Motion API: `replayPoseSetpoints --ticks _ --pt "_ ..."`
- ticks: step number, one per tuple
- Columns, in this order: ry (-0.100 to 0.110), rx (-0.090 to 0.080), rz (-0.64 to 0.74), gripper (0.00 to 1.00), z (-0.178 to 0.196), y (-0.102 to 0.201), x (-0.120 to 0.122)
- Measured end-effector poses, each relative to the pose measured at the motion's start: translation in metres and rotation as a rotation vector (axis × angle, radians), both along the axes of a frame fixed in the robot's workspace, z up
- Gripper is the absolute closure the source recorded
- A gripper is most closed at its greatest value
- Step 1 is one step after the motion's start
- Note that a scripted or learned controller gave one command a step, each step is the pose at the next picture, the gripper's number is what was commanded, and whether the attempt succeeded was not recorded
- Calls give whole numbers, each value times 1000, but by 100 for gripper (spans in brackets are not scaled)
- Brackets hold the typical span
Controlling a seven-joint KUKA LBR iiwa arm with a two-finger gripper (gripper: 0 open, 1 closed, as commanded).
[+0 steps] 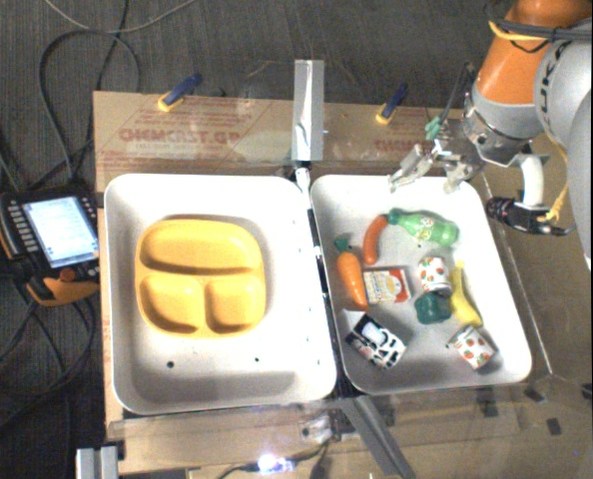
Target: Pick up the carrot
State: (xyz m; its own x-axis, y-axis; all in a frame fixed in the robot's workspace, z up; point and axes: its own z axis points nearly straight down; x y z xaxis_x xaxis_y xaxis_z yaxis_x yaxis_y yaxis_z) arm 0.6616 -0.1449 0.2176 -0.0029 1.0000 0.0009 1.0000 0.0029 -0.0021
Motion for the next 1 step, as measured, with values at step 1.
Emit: replayPoseSetpoints --ticks 1 --pt "0 0 222 0 -70 32 -35"
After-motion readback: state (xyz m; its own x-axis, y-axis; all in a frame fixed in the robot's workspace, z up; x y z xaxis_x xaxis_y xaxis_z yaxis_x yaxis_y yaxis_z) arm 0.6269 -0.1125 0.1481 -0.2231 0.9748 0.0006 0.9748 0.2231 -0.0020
